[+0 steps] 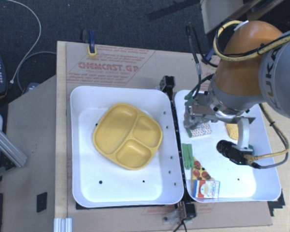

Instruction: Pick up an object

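A small patterned packet (pixel 201 130) is lying at ten o'clock in the right bin (pixel 263 189), probably the target, since the gripper (pixel 196 122) is hovering just above it; whether it is grasping I cannot tell. At nine o'clock, the yellow divided plate (pixel 128 135) is sitting in the left bin (pixel 79 148).

Dark carpet floor (pixel 116 18) surrounded a table (pixel 60 132) topped with tan cardboard, red lettering near its back edge; white cable (pixel 37 18) looped on floor, upper left.
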`<state>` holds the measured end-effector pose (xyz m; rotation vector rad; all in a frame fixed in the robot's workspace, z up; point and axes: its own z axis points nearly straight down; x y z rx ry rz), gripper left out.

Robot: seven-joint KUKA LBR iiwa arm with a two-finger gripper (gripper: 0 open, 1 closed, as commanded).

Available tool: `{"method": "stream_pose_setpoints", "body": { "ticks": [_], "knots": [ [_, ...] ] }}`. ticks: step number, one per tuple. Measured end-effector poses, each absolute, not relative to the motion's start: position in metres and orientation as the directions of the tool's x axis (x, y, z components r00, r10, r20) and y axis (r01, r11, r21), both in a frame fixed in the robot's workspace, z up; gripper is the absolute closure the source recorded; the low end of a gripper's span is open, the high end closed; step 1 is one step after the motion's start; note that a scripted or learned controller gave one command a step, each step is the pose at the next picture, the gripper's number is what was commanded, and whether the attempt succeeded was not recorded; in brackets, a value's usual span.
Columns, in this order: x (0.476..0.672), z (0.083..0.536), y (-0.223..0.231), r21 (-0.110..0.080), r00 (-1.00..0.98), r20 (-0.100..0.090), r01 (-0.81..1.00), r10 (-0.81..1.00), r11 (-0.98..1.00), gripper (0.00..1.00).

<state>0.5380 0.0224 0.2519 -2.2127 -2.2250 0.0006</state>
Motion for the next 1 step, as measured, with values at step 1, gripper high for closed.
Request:
{"method": "stream_pose_setpoints", "body": {
  "ticks": [1],
  "knots": [
    [0.5269, 0.2354, 0.0798, -0.004, -0.006, 0.002, 1.0, 1.0, 0.006, 1.0]
  ]
}}
